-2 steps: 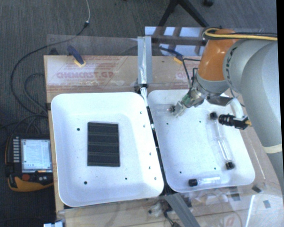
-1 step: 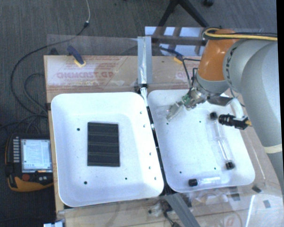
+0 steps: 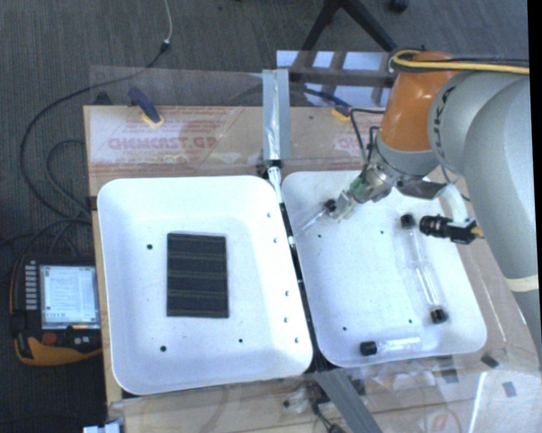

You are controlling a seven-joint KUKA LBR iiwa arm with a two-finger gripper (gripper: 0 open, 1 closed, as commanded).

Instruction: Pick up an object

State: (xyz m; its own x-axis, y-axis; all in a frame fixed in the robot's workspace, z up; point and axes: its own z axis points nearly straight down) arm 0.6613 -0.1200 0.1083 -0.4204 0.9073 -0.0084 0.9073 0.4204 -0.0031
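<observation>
Flanking a bench (image 3: 173,135), dark carpet (image 3: 32,87).

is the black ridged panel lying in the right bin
No, the black ridged panel lies flat in the left bin, while the right bin holds clear tubes.

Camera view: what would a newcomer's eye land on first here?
Probably the grey arm with its orange band reaching in from the right, claw low over the right bin. Next, the dark ribbed slab lying alone in the left bin.
</observation>
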